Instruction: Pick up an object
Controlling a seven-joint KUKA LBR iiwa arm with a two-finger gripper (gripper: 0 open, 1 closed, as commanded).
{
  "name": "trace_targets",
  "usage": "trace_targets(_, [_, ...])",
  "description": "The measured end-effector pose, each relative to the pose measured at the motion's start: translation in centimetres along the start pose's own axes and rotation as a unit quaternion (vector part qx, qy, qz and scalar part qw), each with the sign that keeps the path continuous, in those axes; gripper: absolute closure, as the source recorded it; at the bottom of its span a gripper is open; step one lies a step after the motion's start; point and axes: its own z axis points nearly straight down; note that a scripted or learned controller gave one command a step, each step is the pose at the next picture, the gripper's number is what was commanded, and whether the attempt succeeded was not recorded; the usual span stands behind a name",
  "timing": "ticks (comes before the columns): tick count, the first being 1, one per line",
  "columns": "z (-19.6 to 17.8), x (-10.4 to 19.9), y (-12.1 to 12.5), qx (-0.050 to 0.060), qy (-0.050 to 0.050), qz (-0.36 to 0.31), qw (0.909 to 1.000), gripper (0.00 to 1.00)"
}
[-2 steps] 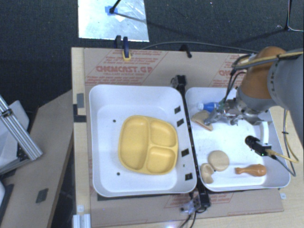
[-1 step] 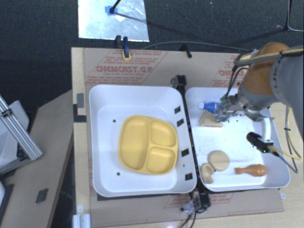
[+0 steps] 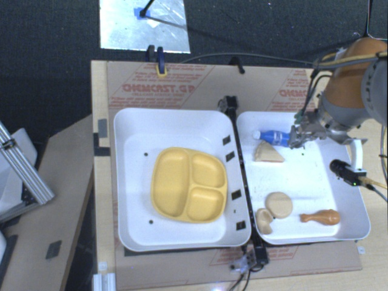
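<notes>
The wooden table (image 3: 182,83) carries two shallow white plastic bins side by side. The left bin (image 3: 130,162) holds a yellow plastic plate with three compartments (image 3: 188,185), lying near its centre. The right bin (image 3: 351,220) holds the smaller things.

The grey arm with its orange band (image 3: 354,83) reaches in from the right, over the far part of the right bin. Its end effector (image 3: 298,137) sits low at the far left region of that bin, right at the right-hand end of a small blue and white plastic bottle (image 3: 271,137). Whether it is spread, pressed together or pinching the bottle I cannot tell.

The bottle lies on its side, long axis running left to right, so it extends leftward away from the end effector. That makes it the likely target, and a grasp would probably need to shift left to meet its body across the short axis.

Just near of the bottle lies a pale wedge-shaped piece (image 3: 268,154). Toward the near edge are a round tan disc (image 3: 279,204), a smaller beige lump (image 3: 264,219) and a brown drumstick-shaped toy (image 3: 321,217).
</notes>
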Motion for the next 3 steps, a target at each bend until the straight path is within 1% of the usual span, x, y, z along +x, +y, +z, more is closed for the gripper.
trace_targets(1, [-4.6, 0.4, 0.6, -0.001, 0.000, -0.002, 1.0000, 1.00])
trace_targets(2, [-7.5, 0.4, 0.8, 0.000, 0.000, -0.002, 1.0000, 1.00])
trace_targets(3, [-7.8, 5.1, 1.0, 0.002, 0.002, -0.004, 1.0000, 1.00])
